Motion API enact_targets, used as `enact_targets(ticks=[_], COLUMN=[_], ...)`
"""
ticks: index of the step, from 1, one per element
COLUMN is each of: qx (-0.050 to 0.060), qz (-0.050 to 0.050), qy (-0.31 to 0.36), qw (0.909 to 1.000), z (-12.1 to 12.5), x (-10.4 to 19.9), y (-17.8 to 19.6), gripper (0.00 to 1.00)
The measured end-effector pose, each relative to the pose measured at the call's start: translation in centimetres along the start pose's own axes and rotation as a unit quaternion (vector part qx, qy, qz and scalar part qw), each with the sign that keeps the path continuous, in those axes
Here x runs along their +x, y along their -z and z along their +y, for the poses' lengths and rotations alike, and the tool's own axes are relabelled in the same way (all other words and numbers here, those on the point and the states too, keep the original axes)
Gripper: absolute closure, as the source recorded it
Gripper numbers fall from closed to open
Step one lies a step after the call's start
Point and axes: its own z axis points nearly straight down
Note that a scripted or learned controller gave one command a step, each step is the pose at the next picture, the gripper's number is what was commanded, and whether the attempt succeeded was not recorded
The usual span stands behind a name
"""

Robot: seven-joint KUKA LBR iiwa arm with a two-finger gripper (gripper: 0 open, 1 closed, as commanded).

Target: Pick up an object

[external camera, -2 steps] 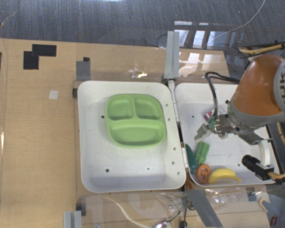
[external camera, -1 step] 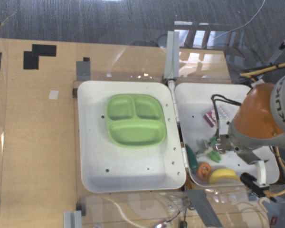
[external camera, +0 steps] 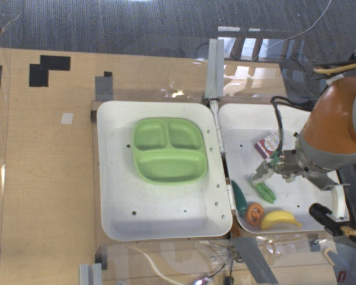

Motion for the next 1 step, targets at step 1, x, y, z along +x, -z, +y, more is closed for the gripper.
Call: enact_targets(ticks=[1], qx=[0.001], qz=[0.0], qy=[-0.037], qw=[0.9993], z=[4.34], x=[4.88], y=[-0.1], gripper=[0.0])
